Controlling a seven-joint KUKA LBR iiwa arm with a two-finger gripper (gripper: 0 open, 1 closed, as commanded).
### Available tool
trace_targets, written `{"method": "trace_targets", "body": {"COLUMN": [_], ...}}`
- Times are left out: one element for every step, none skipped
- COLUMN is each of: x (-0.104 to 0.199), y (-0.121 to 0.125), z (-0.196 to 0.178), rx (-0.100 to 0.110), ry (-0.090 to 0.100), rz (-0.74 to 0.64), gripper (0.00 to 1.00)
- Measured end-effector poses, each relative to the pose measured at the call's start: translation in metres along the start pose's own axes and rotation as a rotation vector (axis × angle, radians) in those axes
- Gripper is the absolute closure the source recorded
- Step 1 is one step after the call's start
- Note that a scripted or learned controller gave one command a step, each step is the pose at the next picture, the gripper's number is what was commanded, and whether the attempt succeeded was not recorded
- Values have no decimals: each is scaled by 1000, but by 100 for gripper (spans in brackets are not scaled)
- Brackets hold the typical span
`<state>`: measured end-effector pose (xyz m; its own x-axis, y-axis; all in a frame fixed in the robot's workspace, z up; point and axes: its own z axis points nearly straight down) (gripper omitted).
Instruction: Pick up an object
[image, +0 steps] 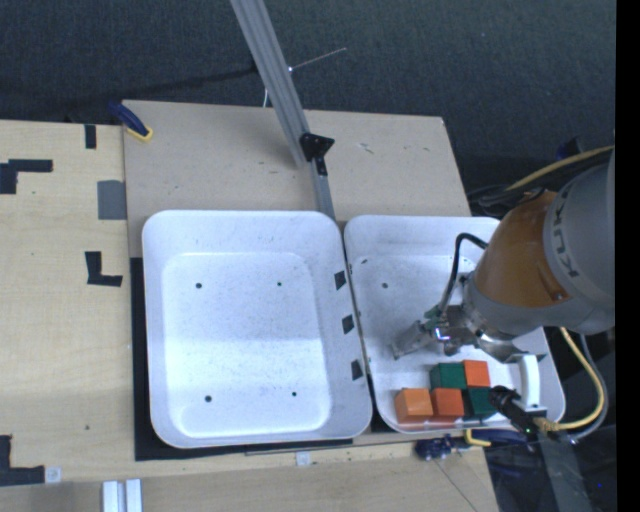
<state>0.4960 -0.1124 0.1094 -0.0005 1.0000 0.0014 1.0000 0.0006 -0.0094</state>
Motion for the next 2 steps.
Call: {"method": "trace_targets", "body": {"x": [0,1], "y": [-1,-1], "z": [19,8], "rx": [-5,-5], "ry": [-2,0], "rz": [-1,-2], "gripper": [0,100]}}
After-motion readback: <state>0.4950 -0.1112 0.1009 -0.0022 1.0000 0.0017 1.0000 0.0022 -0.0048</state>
